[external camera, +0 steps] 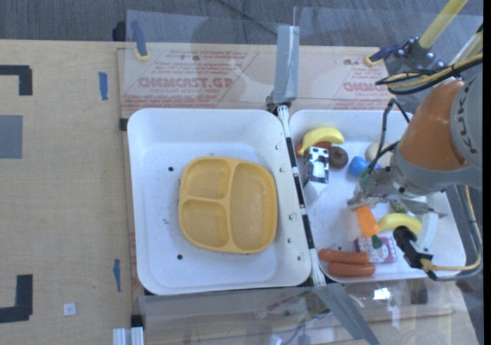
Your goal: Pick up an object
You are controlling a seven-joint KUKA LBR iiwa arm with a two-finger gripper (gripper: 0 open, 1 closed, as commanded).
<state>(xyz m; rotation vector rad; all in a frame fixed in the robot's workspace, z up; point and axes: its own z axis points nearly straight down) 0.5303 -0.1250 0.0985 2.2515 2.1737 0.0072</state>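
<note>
**Arm low over the right bin, target not yet settled**

Nearest the camera is the arm (433, 133), its orange band and grey wrist hanging over the right bin (337, 221) and covering much of it. The pincer (376, 196) sits low at the end of the wrist; whether it is apart or together I cannot tell, and nothing can be seen clamped in it.

Just below the pincer lies an orange carrot-like piece (367, 221), the likeliest pick. Beside that, further from the left bin (149, 182), is a yellow banana (400, 221); further down lies a red sausage (347, 259). Above the pincer rests a second banana (322, 136) and a blue ball (357, 166).

To do the step well, I judge the pincer should centre over one piece, clear of its neighbours, before dropping.

The wrist hides the bin's far side, and the small packet (376, 248) near the sausage is too blurred to name.
</note>
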